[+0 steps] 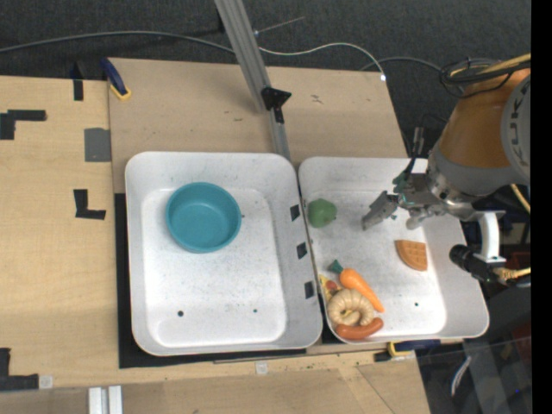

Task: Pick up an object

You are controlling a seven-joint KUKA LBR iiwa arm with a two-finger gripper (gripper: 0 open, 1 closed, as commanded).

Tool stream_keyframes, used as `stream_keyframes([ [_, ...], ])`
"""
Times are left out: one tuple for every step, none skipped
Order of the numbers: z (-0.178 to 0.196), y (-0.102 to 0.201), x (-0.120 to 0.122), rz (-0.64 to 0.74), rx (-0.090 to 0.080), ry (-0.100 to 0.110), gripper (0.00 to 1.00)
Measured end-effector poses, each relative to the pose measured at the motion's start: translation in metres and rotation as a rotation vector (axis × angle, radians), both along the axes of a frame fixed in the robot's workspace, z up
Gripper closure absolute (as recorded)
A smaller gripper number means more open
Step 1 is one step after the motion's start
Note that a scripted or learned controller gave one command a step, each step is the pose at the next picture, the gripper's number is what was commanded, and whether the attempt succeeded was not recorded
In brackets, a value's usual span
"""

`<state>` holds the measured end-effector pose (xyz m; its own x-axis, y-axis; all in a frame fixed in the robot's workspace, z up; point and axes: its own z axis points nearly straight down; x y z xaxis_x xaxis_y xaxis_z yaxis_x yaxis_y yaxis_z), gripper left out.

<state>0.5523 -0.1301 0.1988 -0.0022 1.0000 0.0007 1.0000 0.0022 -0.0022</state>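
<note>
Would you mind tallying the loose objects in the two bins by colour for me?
Blue: 1, the bowl
Green: 1, the round lump
Orange: 2, the carrot and the wedge
Beige: 1, the coiled pastry
Red: 1, the sausage
Total: 6

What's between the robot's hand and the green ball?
Nothing. From the camera view, bare white bin floor separates the hand from the green ball.
</note>
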Motion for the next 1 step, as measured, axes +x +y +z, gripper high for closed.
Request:
stream_keyframes([
  [0.0001,-0.0001,0.0000,0.000,0.000,0.000,0.00],
])
